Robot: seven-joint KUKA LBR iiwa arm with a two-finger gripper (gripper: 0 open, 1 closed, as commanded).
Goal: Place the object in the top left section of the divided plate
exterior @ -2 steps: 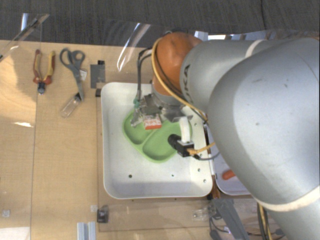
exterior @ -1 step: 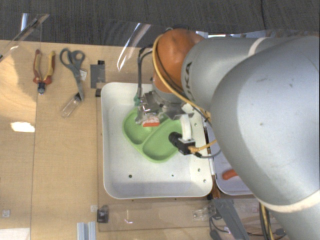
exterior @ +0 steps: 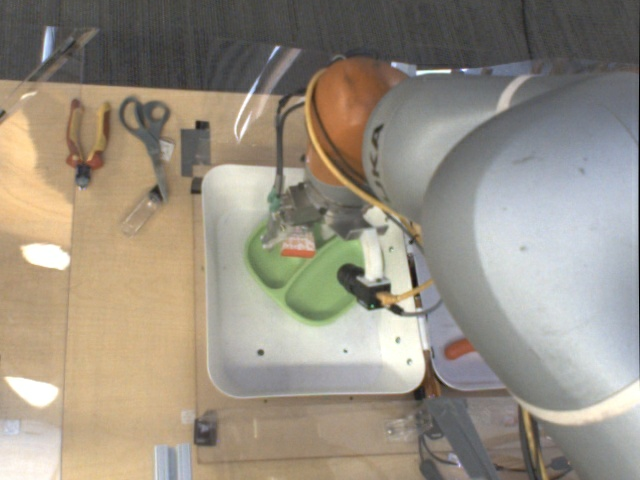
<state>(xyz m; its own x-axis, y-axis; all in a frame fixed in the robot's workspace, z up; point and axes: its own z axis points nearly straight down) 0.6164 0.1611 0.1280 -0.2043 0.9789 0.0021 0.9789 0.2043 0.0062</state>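
Note:
A green divided plate (exterior: 315, 286) lies in the left white bin (exterior: 235, 298). My gripper (exterior: 293, 230) hangs over the plate's upper left section, the grey arm with its orange band reaching in from the right. A small red and white object (exterior: 297, 247) sits right under the gripper, at that section of the plate. Whether the object is between the fingers or lying on the plate is hidden by the wrist.
The arm covers most of the right bin, where an orange object (exterior: 457, 348) peeks out at the bin's lower left. Red-handled pliers (exterior: 85, 140), scissors (exterior: 148, 133) and a small black part (exterior: 196, 148) lie on the bench to the left.

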